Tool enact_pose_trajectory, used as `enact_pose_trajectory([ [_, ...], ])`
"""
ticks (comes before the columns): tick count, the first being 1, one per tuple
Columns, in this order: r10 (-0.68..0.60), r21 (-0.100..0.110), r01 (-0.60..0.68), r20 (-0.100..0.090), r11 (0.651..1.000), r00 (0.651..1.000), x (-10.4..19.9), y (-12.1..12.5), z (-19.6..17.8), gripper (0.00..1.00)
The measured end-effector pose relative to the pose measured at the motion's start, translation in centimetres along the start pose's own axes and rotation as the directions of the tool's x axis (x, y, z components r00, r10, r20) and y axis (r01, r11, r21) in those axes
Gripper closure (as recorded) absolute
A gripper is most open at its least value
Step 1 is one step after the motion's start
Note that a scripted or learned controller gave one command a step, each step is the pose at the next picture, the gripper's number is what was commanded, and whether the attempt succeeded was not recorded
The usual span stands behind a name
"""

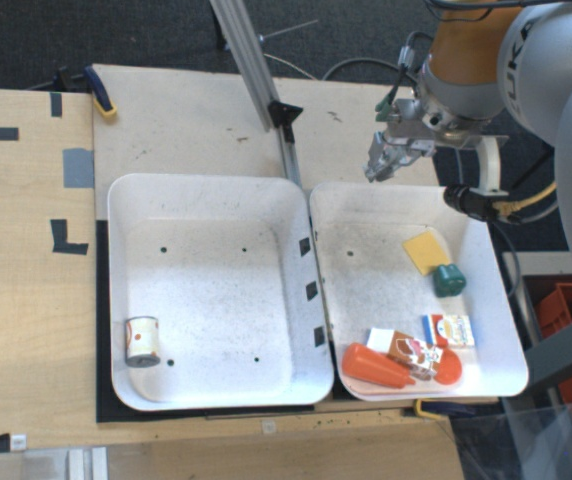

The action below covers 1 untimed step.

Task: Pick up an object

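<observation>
My gripper (379, 168) hangs above the far rim of the right bin (366, 268), with nothing between its fingers that I can see. In the right bin lie a yellow block (427, 250), a dark green object (449, 280), a small white and red packet (450, 330), an orange carrot-shaped toy (374, 366) and a brown and red item (416, 353). A small can (142, 342) lies in the left bin (206, 288) at its near left corner.
A slanted metal pole (251, 53) rises behind the bins, its base near the divider. A blue and yellow clamp (100, 92) sits at the bench's far left. Cables loop behind the arm at the top right.
</observation>
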State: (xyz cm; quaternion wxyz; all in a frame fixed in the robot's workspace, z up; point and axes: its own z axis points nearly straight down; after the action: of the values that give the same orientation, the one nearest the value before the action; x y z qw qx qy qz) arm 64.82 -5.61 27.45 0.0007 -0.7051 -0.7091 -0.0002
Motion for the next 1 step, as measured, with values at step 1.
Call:
enact_pose_trajectory([
  [1,0.000,0.002,0.000,0.000,1.000,1.000,4.91,-1.65,0.74,1.00],
])
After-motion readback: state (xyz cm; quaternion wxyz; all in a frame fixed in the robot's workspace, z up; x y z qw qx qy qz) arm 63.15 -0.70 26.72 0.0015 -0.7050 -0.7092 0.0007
